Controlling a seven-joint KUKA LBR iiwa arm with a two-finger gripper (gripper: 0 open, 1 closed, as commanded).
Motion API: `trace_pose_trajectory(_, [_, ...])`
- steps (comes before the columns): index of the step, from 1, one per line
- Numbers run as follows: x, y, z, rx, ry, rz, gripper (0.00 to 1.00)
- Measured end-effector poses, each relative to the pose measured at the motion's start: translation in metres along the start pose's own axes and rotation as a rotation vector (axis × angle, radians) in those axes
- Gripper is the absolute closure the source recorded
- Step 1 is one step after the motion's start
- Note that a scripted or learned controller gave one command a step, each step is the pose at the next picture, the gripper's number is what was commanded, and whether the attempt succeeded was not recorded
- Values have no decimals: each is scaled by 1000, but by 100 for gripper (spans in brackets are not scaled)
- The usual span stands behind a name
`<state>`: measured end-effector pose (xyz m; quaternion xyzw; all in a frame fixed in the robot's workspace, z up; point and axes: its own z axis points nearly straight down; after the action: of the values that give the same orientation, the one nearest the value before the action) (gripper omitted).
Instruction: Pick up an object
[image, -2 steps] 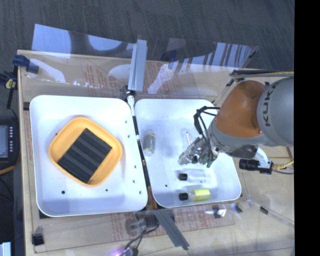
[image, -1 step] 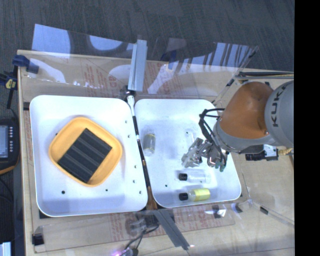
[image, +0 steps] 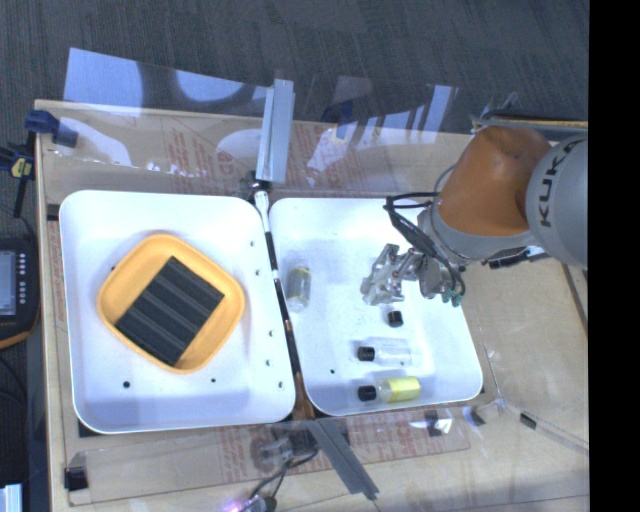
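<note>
My gripper (image: 383, 287) hangs over the middle of the right bin (image: 330, 225), reaching in from the right under the orange wrist band. Nothing shows between its fingers. Below it lie a small black cap (image: 395, 318), a clear bottle with a black cap (image: 384, 352) and a yellow bottle with a black cap (image: 392, 389). A small clear jar (image: 298, 283) stands near the bin's left wall. In the left bin (image: 80, 230) rests a yellow dish with a black ribbed pad (image: 170, 310).
A metal bar (image: 273, 130) stands upright at the back between the bins. Clear plastic sheets line the far edge of the bench. A black device (image: 15, 285) sits off the left edge.
</note>
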<state>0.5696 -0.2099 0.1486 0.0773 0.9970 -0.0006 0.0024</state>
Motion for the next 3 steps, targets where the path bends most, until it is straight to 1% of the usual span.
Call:
trace_pose_trajectory(1, [-21,79,49,2,1,138,100])
trace_pose_trajectory(2, [-50,51,-67,1,0,404,100])
trace_pose_trajectory(3, [-52,30,-199,2,1,592,100])
